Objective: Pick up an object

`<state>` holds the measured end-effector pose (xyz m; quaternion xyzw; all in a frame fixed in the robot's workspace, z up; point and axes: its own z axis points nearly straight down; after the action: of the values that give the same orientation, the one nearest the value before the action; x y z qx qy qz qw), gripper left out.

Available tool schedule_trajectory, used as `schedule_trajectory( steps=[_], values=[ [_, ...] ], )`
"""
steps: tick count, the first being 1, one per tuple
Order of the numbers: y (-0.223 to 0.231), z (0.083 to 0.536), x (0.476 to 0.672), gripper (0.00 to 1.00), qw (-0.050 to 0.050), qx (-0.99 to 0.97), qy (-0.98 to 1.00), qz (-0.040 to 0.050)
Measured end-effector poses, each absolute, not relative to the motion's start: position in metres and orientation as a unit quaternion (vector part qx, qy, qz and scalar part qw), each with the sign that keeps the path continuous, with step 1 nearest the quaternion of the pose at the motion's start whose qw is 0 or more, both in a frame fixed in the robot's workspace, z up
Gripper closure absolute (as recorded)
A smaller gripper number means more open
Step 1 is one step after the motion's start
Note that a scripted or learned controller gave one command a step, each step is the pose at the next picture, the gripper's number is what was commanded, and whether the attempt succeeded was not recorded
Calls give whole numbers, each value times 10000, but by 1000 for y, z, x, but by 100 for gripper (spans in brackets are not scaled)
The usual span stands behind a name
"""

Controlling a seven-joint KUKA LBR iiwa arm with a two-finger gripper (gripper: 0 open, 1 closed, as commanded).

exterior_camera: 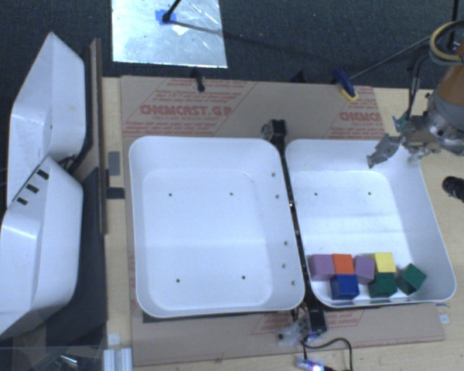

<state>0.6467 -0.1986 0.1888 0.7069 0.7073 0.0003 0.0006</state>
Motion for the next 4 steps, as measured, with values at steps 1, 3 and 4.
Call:
schedule_trajectory(
  steps=[1,3,4],
  values=[
    [-195,136,656,0,-13,7066,7076,-7],
    [-195,98,657,100,13,7063,7079,6],
    [-193,161,661,100,27,7067,7076,17]
  ],
)
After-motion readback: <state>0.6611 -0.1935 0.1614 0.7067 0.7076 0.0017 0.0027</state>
